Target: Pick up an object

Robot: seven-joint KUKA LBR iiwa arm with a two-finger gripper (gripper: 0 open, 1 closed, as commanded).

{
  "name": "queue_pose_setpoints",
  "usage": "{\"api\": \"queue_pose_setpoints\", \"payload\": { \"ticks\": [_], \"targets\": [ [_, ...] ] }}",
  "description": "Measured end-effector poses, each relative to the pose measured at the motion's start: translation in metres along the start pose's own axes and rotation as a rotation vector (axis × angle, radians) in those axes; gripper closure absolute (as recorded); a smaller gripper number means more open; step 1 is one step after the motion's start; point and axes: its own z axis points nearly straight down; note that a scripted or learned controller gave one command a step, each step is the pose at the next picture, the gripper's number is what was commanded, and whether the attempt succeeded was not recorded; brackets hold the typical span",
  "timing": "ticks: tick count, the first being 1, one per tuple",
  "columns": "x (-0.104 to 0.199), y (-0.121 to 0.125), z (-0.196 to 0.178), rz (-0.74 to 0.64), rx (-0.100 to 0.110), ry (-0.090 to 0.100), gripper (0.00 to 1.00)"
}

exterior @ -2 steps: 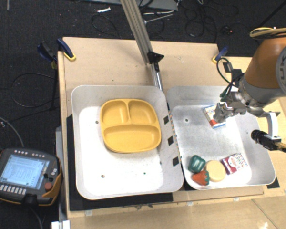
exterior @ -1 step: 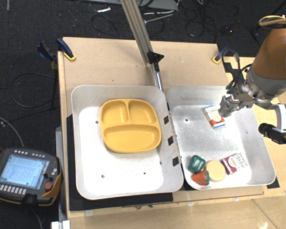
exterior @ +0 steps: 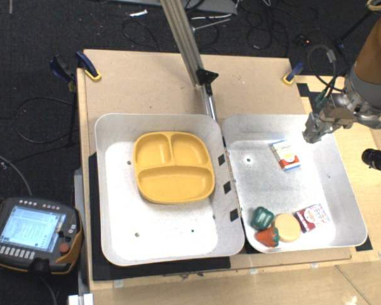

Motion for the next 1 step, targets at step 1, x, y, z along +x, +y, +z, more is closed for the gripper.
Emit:
{"api": "queue_pose_setpoints", "payload": {
  "ticks": [1],
  "targets": [
    [0.0516, 0.0084, -0.0012, -0.004, 0.005, 0.004, 1.0]
  ]
}}
